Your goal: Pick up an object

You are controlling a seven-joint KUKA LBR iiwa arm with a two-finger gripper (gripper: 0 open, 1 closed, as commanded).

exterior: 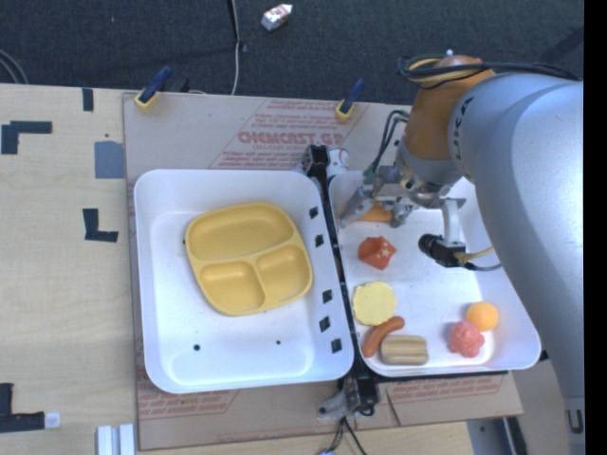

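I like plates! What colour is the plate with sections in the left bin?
Yellow. The divided plate shows clearly in the camera view.

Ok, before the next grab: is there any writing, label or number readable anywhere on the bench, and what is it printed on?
"CHEMCAST GP", red print, faint and partly hidden, so my reading is unsure: on the brown board under the bins.
More red print at the board's lower edge: too small to read.
Nothing legible on the yellow tray or the toy food.

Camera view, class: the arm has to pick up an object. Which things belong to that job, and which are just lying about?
Job:
claw
orange piece at the claw
red block
yellow disc
sausage
bread roll
orange ball
pink lump

Lying about:
yellow tray
clamps
crumpled scrap
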